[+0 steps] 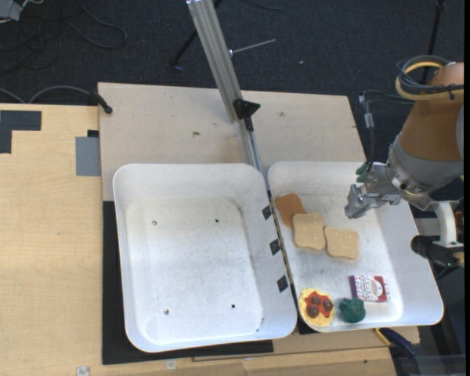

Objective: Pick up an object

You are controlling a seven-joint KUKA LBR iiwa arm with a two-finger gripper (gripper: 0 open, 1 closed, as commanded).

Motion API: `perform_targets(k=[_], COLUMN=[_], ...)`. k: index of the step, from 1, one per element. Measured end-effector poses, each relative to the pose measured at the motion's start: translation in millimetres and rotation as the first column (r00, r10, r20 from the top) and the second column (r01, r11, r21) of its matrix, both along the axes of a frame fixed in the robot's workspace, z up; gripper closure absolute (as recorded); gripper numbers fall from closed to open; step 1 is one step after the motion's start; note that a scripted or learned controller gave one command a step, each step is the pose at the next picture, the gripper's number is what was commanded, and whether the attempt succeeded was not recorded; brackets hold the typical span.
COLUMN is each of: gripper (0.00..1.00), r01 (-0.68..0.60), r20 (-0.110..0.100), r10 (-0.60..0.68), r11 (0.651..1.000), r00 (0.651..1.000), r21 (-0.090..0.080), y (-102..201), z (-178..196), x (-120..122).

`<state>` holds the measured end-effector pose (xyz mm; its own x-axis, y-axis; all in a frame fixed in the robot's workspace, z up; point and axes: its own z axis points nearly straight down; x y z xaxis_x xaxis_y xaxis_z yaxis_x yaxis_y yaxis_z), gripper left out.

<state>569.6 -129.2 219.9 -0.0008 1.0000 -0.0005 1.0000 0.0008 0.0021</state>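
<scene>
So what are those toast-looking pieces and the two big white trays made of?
The two pale toast slices look like matte foam or soft plastic: flat colour, rounded edges, probably toy food. The white trays look like smooth moulded plastic, faintly glossy, with rounded rims; the left one is scuffed with dark specks.

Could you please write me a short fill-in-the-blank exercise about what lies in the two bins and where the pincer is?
1. All the objects lie in the ____ bin of the camera view.
2. The green object sits beside a round yellow piece with ____ spots on it.
3. The pincer hangs over the right bin, nearest the ____ toast slices.
4. The brown piece lies against the bin's ____ edge.

Missing words: right; red; two; left
</scene>
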Motion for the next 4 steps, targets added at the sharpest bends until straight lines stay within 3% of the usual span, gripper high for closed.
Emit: perform_targets(k=[1,3,4], gripper=[1.0,1.0,1.0], r01=[0.001,-0.003,-0.003], r20=[0.002,-0.008,-0.005], r10=[-0.001,0.003,0.003], r11=[1.0,1.0,1.0], r00=[1.0,1.0,1.0], r21=[0.0,0.003,0.002], y=[-1.4,108.3,156.9], z=[53.0,34.0,34.6], x=[0.8,-33.2,-31.3])
